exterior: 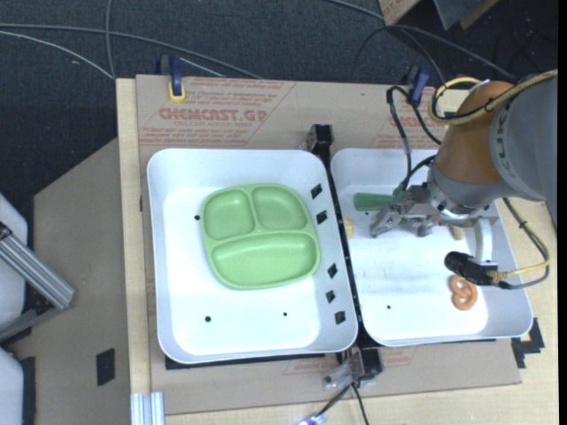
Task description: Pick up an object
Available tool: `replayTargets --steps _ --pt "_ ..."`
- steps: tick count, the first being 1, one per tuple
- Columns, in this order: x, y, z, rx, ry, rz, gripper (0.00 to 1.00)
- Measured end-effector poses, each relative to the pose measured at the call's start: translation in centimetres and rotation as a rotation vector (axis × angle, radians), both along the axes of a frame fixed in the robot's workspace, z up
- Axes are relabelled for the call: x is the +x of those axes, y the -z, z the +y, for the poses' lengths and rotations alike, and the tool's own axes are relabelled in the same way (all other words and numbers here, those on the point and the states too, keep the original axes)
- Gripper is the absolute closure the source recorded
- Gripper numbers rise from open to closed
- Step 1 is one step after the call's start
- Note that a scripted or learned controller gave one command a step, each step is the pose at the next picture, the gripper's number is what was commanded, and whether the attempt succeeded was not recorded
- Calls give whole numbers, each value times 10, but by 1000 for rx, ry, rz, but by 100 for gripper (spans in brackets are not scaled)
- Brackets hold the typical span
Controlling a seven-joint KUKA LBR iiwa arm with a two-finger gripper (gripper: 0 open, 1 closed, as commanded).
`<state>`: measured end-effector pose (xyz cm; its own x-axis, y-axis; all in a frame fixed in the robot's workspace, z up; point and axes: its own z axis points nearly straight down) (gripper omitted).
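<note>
My gripper (383,221) hangs low over the right bin (390,321), near its upper left part, with the grey arm and its orange band (465,144) reaching in from the right. A dark green, bar-shaped object (366,202) lies just above the gripper's tip, touching it or very close; I cannot tell whether it is gripped. An orange ring-shaped object (462,294) rests near the right bin's lower right corner. A small yellowish piece (348,229) lies at the bin's left wall.
A light green divided plate (260,235) lies in the middle of the left bin (239,330). A black cable connector (467,268) hangs from the arm just above the orange ring. Clamps and cables sit at the bench's far edge.
</note>
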<state>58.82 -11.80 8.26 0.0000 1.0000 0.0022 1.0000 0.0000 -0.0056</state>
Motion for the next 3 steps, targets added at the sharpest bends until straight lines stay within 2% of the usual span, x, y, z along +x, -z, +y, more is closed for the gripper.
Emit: replayTargets --steps 1,3 --pt "1 -14 0 0 1 -5 100" --pt "16 -108 -4 -4 -1 -12 100"
